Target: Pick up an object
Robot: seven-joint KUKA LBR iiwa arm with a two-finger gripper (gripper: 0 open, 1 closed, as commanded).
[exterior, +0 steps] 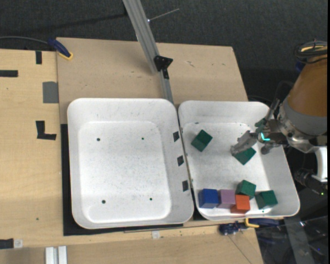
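- The nearest candidate for our pick is the dark green block (245, 156), lying tilted near the middle of the right bin (220, 110), toward its 3 o'clock side.
- Our gripper (247, 143) hangs just above that block, reaching in from 3 o'clock; one grey finger (241, 144) shows at the block's 11 o'clock edge, seemingly touching or just over it.
- We cannot tell from this slanted view whether the fingers are spread or closed, nor whether the block sits between them, so we do not count it as held.
- A second green block (201, 140) sits well apart at 9 o'clock from the first, alone on bare floor.
- At the bin's 6 o'clock wall a cluster crowds together: a blue cube (209, 197), a purple cube (227, 197), an orange cube (242, 203) and two more green blocks (246, 188) (267, 198).
- The left bin (77, 114) lies beside it at 9 o'clock.
- To do this step well, we judge we should centre over the tilted block, align the fingers with two flat faces, descend fully, then close before lifting; a corner grip would likely slip.
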